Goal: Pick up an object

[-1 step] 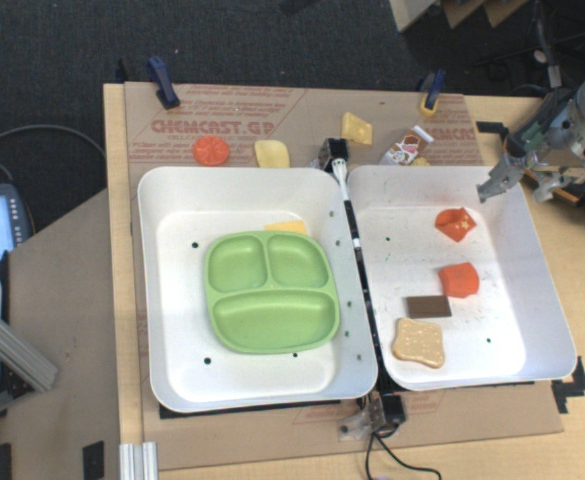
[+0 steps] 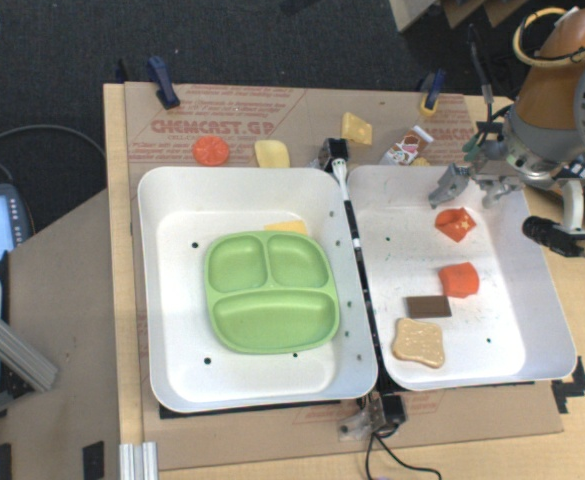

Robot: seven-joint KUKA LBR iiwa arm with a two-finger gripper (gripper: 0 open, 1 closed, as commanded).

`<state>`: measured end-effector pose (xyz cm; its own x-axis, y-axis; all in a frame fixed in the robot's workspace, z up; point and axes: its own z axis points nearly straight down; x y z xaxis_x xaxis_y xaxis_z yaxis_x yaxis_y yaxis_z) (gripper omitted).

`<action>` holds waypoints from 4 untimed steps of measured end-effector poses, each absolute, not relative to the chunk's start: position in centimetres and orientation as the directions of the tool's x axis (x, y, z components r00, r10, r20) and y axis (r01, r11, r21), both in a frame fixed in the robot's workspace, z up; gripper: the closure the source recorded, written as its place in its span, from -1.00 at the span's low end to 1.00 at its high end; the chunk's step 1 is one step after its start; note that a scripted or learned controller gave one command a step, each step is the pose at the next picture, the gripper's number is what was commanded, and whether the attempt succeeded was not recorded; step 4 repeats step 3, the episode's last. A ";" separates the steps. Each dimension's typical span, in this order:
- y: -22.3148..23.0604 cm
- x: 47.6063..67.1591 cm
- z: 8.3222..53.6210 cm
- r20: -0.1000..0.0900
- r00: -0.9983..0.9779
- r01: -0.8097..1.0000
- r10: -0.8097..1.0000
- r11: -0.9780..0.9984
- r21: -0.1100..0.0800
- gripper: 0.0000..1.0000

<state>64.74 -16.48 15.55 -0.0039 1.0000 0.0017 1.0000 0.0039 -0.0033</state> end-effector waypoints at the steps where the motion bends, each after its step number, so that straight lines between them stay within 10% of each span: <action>1: -18.6 63.7 8.0 0.001 0.002 1.000 1.000 -0.002 -0.007 -1.00; 2: -18.6 64.0 9.6 -0.001 0.000 1.000 1.000 0.000 0.002 1.00; 3: -8.0 62.4 19.1 0.002 -0.010 1.000 1.000 0.010 0.008 1.00; 4: -8.0 62.4 19.1 0.002 -0.010 1.000 1.000 0.010 0.008 1.00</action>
